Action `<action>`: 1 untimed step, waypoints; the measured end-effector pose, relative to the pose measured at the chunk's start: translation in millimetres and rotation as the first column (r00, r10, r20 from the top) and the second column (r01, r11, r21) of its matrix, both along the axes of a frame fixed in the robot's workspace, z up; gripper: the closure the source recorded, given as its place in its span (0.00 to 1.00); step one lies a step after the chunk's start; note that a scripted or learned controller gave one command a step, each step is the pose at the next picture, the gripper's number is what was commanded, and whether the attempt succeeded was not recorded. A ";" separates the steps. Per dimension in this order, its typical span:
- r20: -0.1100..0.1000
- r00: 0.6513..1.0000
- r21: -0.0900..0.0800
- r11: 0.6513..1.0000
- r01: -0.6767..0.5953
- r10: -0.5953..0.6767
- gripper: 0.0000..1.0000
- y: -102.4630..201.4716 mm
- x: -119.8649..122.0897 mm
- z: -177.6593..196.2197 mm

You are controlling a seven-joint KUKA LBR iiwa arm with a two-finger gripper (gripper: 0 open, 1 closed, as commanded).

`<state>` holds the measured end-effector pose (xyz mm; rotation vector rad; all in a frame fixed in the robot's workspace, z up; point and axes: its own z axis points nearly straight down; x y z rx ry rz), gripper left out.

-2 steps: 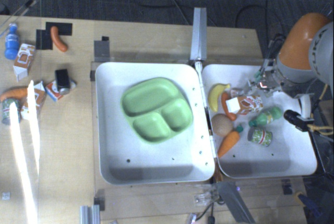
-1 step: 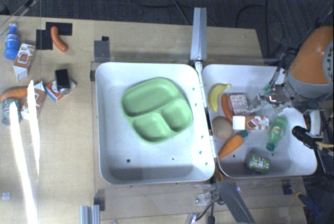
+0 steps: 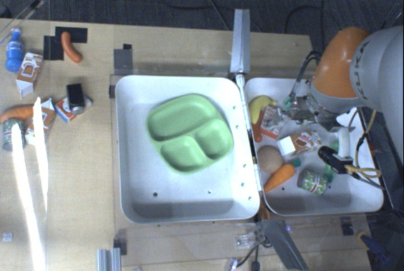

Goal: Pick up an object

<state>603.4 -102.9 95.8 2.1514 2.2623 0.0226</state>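
Observation:
The right bin (image 3: 360, 200) holds several small things. A yellow banana (image 3: 259, 105) lies at its far left, with a red and white carton (image 3: 270, 123) beside it. Nearer the front are a brown egg-shaped thing (image 3: 268, 158), an orange carrot (image 3: 279, 176) and a green can (image 3: 314, 182). A white and orange carton (image 3: 305, 141) lies in the middle. My gripper (image 3: 299, 113) hangs low over the bin's far middle, between the two cartons. The wrist hides what is directly beneath it.
The left bin (image 3: 136, 200) holds a green divided tray (image 3: 189, 132). On the bench to the left lie a blue bottle (image 3: 14, 50), a sausage (image 3: 71, 47), small cartons (image 3: 29, 71), a black block (image 3: 75, 95) and a carrot (image 3: 16, 114).

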 end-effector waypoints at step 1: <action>-0.019 0.989 0.004 0.989 0.146 -0.146 0.00 36.3 -17.0 90.0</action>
